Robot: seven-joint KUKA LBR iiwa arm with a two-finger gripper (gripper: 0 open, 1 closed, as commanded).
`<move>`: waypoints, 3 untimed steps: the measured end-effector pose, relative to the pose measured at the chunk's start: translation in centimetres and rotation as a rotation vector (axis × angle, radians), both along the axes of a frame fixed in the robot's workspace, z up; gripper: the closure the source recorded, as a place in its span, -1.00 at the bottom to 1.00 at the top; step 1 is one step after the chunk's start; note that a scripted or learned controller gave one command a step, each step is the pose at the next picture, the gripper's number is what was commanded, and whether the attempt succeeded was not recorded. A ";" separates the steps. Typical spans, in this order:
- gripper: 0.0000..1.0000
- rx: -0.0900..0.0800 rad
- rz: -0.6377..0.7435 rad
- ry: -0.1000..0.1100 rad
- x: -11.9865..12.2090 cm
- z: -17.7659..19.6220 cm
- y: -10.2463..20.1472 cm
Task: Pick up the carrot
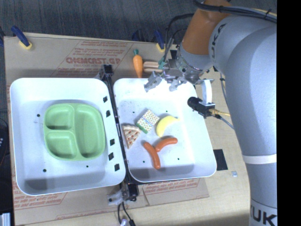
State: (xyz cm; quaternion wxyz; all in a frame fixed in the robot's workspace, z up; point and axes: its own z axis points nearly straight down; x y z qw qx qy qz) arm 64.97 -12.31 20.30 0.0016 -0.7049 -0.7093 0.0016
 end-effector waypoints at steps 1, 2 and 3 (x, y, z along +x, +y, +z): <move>-1.00 -0.001 -0.048 0.000 0.6 -6.0 -7.4; -1.00 0.002 0.039 0.000 0.7 -11.2 0.3; -1.00 0.000 0.049 -0.003 0.7 -5.3 -7.0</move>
